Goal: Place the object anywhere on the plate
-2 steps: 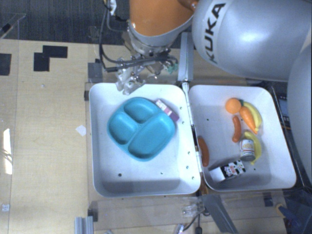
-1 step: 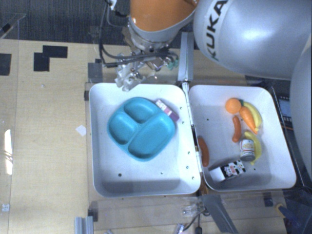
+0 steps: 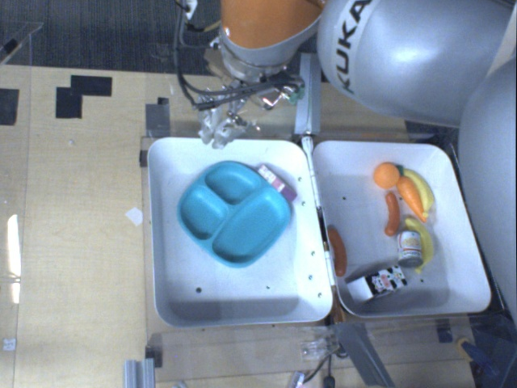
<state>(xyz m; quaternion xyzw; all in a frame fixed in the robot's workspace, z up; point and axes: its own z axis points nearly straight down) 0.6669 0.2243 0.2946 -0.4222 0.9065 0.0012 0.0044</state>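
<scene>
A blue divided plate (image 3: 234, 212) lies in the middle of the left white bin (image 3: 174, 297). A small white and purple packet (image 3: 276, 181) rests against the plate's upper right rim, partly over its edge. My gripper (image 3: 218, 132) hangs over the far rim of the left bin, above and to the left of the packet and clear of the plate. I see nothing held in it. The orange-banded wrist and grey arm cover the top of the view.
The right bin (image 3: 464, 293) holds an orange (image 3: 387, 175), a carrot (image 3: 414, 194), bananas (image 3: 423, 186), a sausage (image 3: 392, 214), a can (image 3: 409, 250) and a small dark carton (image 3: 381, 281). Another sausage (image 3: 338, 249) lies by the divider between the bins.
</scene>
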